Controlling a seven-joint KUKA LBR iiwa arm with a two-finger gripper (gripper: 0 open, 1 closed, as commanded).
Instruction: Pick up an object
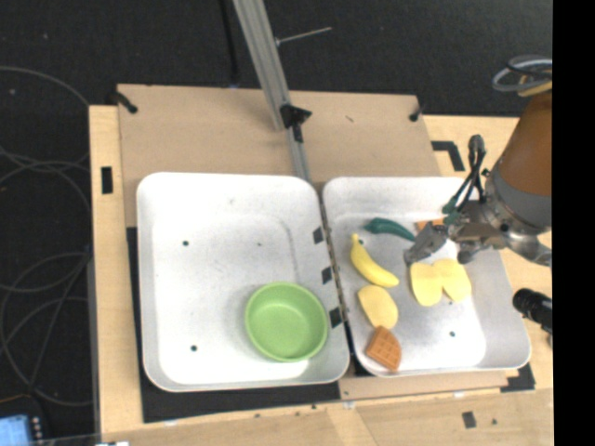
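Gripper (pixel 429 245) low over the right bin (pixel 469 351), just above the pale yellow toy pieces (pixel 439 282), fingers slightly apart with nothing visibly between them. Toy banana (pixel 371 263) just to the left, beside a potato-like piece (pixel 378 306) and a waffle-like piece (pixel 383 348). Probably light, stiff, smooth plastic, likely to slip; best pinched across the narrow middle.

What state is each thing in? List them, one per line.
green bowl: upright, in the left bin.
banana: lying flat in the right bin.
waffle piece: flat, at the right bin's front edge.
teal tool: lying flat.
gripper: low over the right bin, above the yellow pieces.
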